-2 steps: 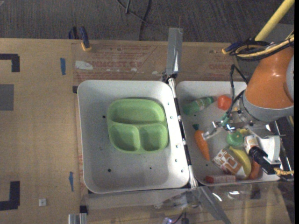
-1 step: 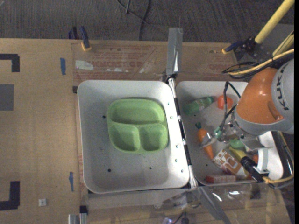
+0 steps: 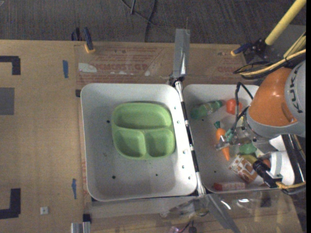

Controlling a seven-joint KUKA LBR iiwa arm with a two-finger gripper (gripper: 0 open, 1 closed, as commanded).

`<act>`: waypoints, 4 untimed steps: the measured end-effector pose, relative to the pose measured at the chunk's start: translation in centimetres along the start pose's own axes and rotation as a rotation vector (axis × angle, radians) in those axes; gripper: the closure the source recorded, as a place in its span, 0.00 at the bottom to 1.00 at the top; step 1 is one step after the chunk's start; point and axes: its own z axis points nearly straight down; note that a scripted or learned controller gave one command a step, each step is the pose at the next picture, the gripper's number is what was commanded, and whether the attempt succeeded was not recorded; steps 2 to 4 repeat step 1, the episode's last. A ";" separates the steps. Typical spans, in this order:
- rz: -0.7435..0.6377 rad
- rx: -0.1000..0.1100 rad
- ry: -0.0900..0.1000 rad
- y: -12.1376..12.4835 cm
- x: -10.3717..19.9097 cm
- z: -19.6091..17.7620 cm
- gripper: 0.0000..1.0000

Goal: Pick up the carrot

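Right, your end effector (image 3: 227, 142) is down in the right bin (image 3: 206, 171), sitting directly over the carrot (image 3: 222, 141), which lies lengthwise near that bin's middle, but you cannot tell from here how it is set or whether it has the carrot. Around it you have a green bottle (image 3: 205, 109) toward the far left corner and a patterned packet (image 3: 241, 168) just beside the carrot's near end. Over in the left bin (image 3: 97, 178), the green divided tray (image 3: 143, 130) rests on the tabletop (image 3: 43, 130) side, well apart from the arm (image 3: 277, 106).
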 end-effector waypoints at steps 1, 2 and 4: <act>0.101 0.016 0.009 7.3 4.7 -8.4 1.00; 0.101 0.016 0.009 7.3 4.7 -8.4 1.00; 0.101 0.016 0.009 7.3 4.7 -8.4 1.00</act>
